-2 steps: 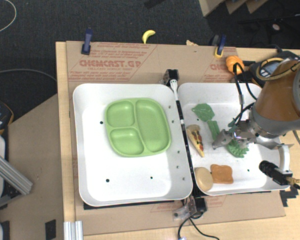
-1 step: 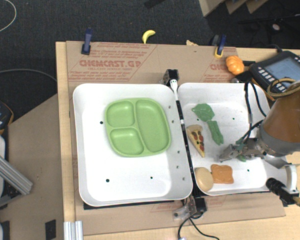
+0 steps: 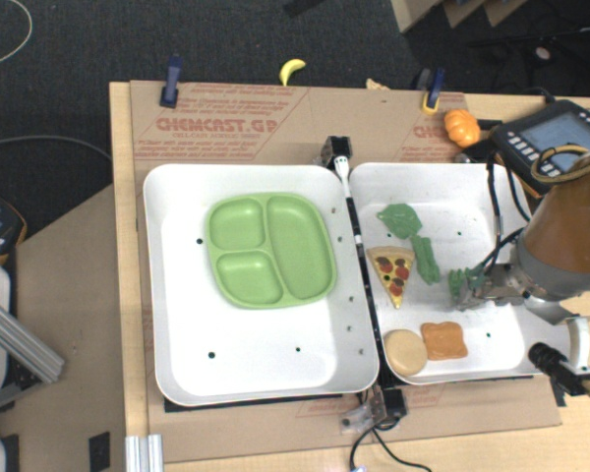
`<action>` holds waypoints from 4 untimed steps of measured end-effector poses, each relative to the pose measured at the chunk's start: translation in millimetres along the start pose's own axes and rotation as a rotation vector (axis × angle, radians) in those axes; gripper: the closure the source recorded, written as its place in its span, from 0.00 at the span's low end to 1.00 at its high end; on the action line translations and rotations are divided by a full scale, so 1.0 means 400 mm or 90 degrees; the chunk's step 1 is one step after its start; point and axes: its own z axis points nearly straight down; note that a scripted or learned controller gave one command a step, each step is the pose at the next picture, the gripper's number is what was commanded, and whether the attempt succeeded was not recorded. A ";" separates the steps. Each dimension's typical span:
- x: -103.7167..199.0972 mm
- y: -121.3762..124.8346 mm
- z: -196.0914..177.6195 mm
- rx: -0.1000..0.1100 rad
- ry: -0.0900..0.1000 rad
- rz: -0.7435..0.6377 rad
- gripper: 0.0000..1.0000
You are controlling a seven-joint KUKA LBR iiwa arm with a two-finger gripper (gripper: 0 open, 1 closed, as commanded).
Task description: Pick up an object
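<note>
Green toy pieces (image 3: 413, 236), a flat leafy one and a longer pod-like one, lie in the right white bin (image 3: 469, 187), just beside the pizza-slice toy (image 3: 392, 271). Your gripper (image 3: 469, 287) sits low at the pod's right end; I cannot tell its opening. You're at the grasp step: next, close and lift straight up.

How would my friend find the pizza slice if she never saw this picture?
Look in the right bin of the two white ones, along its left side by the middle divider. The pizza slice lies there, below the green leafy toy and above the round bun. It alone is a yellow triangle with red dots.
</note>
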 end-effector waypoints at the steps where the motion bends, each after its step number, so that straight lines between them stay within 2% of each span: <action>1: 0.149 0.039 -0.196 0.013 0.009 -0.005 1.00; 2: 0.295 0.013 -0.364 0.015 0.009 -0.003 1.00; 3: 0.402 0.005 -0.715 0.005 0.011 -0.007 1.00; 4: 0.529 0.006 -0.860 0.011 0.011 -0.006 1.00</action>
